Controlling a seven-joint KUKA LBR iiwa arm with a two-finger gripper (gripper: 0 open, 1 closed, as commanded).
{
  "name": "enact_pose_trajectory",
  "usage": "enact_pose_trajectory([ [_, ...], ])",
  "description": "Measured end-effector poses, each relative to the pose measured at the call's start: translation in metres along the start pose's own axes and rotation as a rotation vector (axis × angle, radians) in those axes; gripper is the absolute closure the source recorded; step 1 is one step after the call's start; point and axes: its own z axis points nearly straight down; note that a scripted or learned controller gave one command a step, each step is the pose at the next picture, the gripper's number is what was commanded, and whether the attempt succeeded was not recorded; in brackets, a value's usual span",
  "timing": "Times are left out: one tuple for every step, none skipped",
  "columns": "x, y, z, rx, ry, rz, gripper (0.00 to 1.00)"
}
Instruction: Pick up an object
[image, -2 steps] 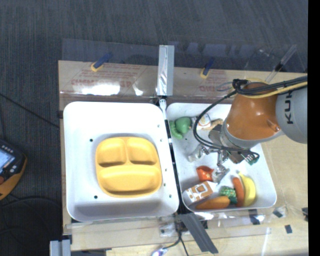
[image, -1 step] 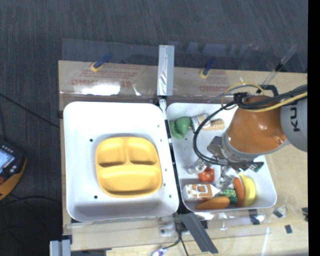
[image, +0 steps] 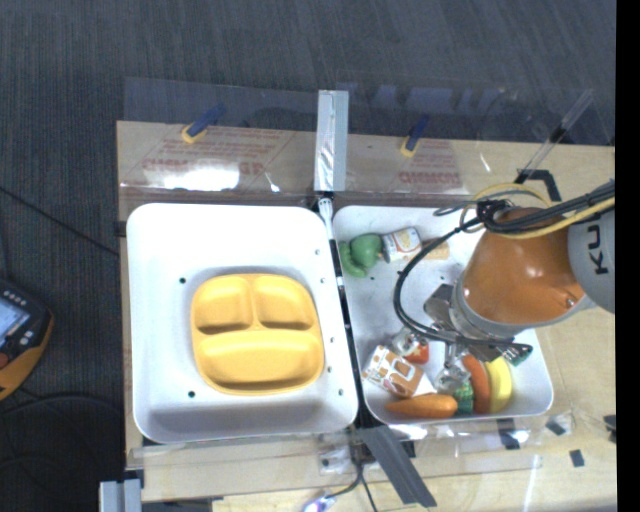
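My gripper (image: 452, 368) reaches down into the front part of the right bin (image: 530, 405), under the arm's orange band (image: 520, 278). It hangs among a small orange-and-white carton (image: 393, 368), a carrot (image: 421, 406), a red-orange piece (image: 478, 377) and a yellow banana (image: 499, 385). Nothing can be seen held between the fingers. A green toy (image: 360, 252) and a small bottle (image: 404, 241) lie at the bin's back left, apart from the gripper.
The left bin (image: 160, 260) holds a yellow divided plate (image: 258, 331). Black cables (image: 420, 270) loop from the arm over the right bin. A metal divider post (image: 331, 140) stands behind the two bins.
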Motion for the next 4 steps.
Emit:
enact_pose_trajectory([
  [-0.007,0.004,0.0,0.0,0.012,-0.04,0.0],
  [-0.01,0.002,0.002,-0.006,0.019,-0.032,0.0],
  [-0.026,-0.006,0.003,-0.01,0.018,0.129,0.0],
  [-0.02,0.006,0.001,-0.003,0.003,-0.236,0.0],
])
